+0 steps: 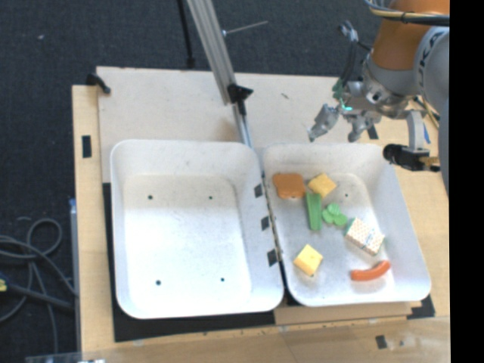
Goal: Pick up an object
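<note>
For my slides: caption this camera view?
Claw open above the right bin of small toys, holding nothing.

Grey arm (pixel 423 44) reaching in from the upper right, orange band (pixel 404 32) just above the wrist. Gripper (pixel 338 129) hanging above the far edge of the right-hand bin, near its far-right corner. Two fingers (pixel 321 123) spread apart, pointing down and leftward, nothing between them.

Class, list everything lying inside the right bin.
Right bin: orange block, two yellow blocks, green bar, green piece, patterned block, red sausage. Nothing is covered, though anything beneath them would be hidden.
</note>
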Robot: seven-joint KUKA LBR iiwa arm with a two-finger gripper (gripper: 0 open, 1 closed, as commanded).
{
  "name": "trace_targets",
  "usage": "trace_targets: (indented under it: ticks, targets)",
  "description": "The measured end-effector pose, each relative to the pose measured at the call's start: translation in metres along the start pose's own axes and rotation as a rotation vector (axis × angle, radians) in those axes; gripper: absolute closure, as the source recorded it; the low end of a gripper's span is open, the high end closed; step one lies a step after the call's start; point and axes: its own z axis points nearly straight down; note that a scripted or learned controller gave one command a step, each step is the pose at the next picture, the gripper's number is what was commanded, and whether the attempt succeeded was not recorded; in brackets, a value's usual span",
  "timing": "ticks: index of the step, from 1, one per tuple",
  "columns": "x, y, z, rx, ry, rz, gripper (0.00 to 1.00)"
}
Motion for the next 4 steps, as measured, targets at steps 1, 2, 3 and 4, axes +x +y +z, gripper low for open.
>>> trace_targets:
  ticks: [1, 2, 3, 4]
  targets:
    - [-0.001, 0.001, -0.003, -0.004, -0.004, -0.002, 0.00]
    - [0.002, -0.001, 0.059, 0.001, -0.002, -0.003, 0.00]
    - [0.006, -0.010, 0.111, 0.000, -0.003, 0.002, 0.00]
    - [0.004, -0.010, 0.149, -0.006, -0.005, 0.002, 0.00]
